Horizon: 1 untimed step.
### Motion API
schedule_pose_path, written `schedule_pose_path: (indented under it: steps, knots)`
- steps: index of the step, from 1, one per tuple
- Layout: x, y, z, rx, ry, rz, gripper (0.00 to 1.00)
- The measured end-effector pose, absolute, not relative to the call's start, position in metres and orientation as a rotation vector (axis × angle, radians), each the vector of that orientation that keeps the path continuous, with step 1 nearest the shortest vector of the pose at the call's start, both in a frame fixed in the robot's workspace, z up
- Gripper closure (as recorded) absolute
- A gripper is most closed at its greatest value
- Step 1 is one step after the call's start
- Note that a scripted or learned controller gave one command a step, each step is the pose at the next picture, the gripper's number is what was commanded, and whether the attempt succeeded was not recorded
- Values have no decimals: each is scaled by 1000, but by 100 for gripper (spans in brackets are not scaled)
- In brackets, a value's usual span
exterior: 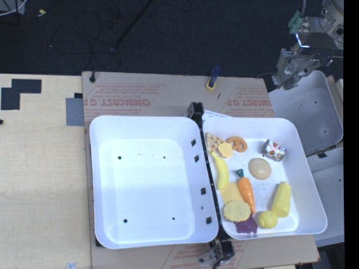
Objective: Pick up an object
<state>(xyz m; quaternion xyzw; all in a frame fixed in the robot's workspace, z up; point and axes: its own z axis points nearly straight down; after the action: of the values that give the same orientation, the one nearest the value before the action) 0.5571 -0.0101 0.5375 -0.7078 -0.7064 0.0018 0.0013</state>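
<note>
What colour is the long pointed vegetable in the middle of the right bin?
The carrot is orange with a small green top, seen clearly in the camera view.

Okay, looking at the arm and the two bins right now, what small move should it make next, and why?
Probably bring the gripper down and left toward the right bin. It sits up beyond that bin's far right corner, apart from everything, while the toy food, such as the carrot and the egg, lies there.
</note>
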Motion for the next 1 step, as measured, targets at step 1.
schedule_pose_path:
  steps: [1]
  knots:
    - [538, 105, 537, -2203, -2232, 4, 100]
